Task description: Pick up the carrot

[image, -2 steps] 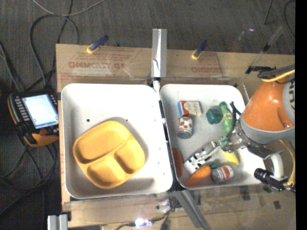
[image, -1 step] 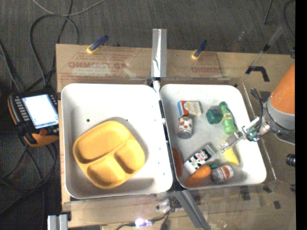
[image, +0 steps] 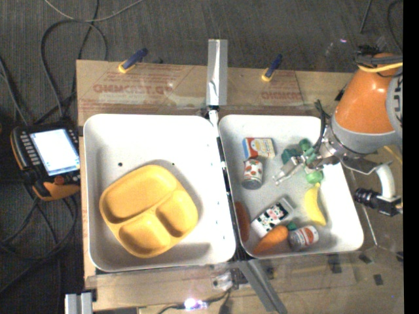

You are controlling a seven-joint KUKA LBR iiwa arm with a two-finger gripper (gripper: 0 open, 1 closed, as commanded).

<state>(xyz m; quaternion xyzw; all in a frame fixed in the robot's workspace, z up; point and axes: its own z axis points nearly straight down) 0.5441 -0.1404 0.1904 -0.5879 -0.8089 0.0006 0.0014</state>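
Observation:
The carrot is orange and lies at a slant near the front edge of the right bin. It rests between a black-and-white box and a small can on its side. My gripper hangs over the middle of the right bin, well behind the carrot, beside some green toys. The grey and orange arm reaches in from the right. Nothing is seen held by the gripper.
The right bin also holds a banana, a carton, an upright can, a green piece and a brown sausage-like item along its left wall. A yellow divided plate fills the left bin.

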